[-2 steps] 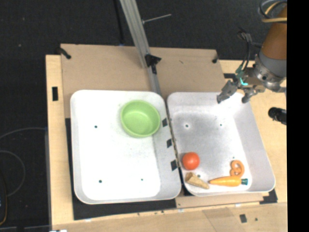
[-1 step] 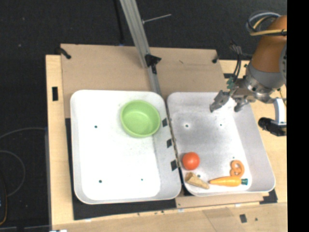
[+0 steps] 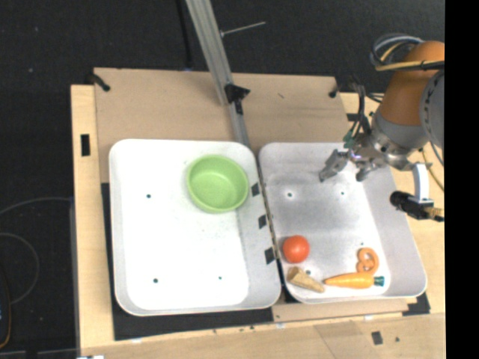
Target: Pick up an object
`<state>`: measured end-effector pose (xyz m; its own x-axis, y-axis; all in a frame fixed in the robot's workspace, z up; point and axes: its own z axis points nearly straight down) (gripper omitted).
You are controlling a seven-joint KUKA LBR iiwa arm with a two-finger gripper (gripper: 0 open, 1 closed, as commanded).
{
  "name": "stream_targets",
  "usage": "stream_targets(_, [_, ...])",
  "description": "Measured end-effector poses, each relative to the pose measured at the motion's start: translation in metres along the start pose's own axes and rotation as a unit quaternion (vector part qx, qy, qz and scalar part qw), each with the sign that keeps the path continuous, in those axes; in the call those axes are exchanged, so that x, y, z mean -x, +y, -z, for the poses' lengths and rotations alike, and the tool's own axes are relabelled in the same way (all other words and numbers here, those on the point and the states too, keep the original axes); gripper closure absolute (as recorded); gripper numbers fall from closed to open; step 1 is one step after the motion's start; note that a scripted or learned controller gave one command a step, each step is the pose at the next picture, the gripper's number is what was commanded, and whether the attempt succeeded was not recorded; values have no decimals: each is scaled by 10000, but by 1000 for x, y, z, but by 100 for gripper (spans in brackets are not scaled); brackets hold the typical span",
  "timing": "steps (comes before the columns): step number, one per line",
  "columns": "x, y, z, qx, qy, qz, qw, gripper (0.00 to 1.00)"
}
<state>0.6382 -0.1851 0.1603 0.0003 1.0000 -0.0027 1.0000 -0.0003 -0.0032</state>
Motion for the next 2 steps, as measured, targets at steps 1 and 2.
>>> stream_targets(1, [1,-1,-53,-3,3,-7,10000,0])
stream_targets(2, [2,2,-37,46,-8,-8,10000,100])
